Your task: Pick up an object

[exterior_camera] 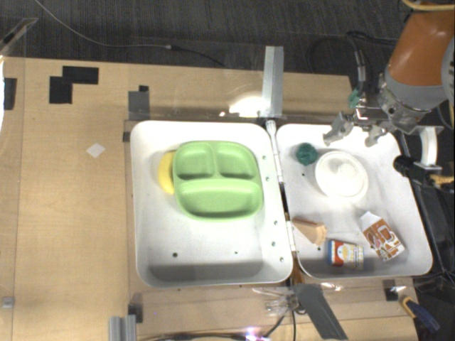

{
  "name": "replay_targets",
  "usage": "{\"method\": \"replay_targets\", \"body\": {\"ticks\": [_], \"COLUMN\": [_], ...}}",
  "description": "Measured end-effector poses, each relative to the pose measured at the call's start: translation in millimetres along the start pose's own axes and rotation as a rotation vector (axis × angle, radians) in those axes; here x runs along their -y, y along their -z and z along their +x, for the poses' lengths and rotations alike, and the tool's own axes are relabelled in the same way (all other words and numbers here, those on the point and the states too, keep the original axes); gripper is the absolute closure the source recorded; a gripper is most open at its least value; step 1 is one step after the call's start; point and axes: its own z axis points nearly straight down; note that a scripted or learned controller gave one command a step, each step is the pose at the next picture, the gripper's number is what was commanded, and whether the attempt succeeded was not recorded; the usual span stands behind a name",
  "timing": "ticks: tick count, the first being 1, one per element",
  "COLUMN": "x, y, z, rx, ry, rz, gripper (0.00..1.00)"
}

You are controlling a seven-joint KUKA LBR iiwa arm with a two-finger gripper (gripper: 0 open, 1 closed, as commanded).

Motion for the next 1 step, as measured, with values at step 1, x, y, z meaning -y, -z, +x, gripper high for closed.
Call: {"method": "replay_targets", "body": {"ticks": [1], "x": [0.0], "y": [0.0], "z": [0.0], "rx": [0.000], "ry": [0.000], "rz": [0.000], "gripper": [0.00]}}
